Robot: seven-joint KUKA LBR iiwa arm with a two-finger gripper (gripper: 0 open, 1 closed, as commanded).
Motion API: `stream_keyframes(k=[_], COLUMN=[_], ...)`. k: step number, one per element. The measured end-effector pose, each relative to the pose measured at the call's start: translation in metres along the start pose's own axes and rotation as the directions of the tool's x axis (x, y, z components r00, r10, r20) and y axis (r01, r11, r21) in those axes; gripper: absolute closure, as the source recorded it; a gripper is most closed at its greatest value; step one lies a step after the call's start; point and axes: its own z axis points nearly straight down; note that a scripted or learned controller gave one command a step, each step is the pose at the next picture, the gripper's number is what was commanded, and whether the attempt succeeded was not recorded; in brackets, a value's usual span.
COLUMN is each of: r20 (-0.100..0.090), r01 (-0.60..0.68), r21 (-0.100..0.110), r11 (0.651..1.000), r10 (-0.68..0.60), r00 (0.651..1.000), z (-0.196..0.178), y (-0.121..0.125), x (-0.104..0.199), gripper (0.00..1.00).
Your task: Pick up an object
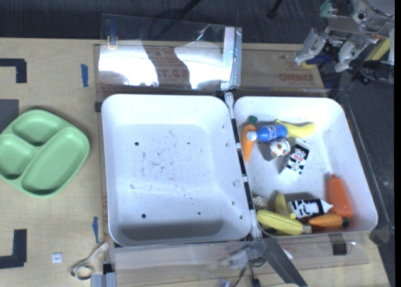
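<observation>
The right bin (351, 130) holds several small objects. A blue bottle (270, 133), a yellow banana (296, 127) and an orange carrot (249, 144) lie near its back left. A black-and-white box (296, 158) sits mid-bin, beside a small white and red toy (280, 148). At the front lie a corn cob (279, 222), a black-and-white bottle (311, 206) and an orange vegetable (339, 195). My gripper (324, 55) hangs above the bench behind the right bin's back edge, open, with nothing between its fingers.
The left bin (119, 111) lies beside the right one, sharing a middle wall. A green divided plate (41, 152) rests on the bench at far left. A clear plastic panel (169, 60) stands behind the left bin.
</observation>
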Motion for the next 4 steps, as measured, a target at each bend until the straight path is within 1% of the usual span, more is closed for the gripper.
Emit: stream_keyframes(k=[1,2,3,4], r20=[0.0,-0.001,-0.001,-0.002], r01=[-0.077,-0.085,-0.068,-0.039], r21=[-0.001,0.002,0.003,-0.012], r11=[0.997,0.996,0.998,0.999], r10=[0.077,0.085,0.068,0.039], r00=[0.997,0.996,0.998,0.999], z=[-0.061,0.07,0.16,0.251], y=[-0.044,-0.095,-0.045,-0.011], x=[-0.011,0.004,-0.003,-0.006], gripper=[0.0,0.0,0.0,0.0])
